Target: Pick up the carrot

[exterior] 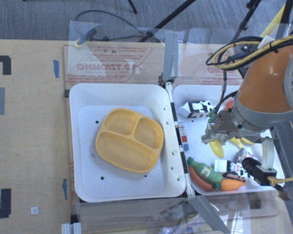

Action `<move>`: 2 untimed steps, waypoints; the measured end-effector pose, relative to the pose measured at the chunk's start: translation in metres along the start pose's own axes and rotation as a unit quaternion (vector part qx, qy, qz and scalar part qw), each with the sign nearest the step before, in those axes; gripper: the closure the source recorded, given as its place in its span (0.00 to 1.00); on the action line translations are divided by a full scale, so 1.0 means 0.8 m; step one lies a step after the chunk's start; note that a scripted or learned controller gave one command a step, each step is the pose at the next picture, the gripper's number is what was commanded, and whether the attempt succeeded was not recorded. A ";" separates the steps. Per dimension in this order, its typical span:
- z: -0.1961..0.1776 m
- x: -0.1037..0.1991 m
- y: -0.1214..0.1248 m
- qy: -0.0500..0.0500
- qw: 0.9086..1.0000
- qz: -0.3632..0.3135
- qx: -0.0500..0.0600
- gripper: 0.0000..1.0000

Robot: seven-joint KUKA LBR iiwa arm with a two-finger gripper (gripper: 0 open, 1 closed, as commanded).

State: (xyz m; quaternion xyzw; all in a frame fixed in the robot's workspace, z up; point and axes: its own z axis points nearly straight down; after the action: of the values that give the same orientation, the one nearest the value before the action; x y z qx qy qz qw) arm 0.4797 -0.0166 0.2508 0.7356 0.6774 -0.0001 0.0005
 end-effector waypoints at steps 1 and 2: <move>-0.090 0.068 -0.005 0.000 0.993 0.121 0.001 1.00; -0.106 0.032 -0.002 0.000 0.992 -0.130 -0.001 1.00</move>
State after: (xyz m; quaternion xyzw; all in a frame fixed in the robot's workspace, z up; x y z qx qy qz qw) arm 0.4799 0.0091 0.3356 0.6412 0.7673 0.0001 0.0010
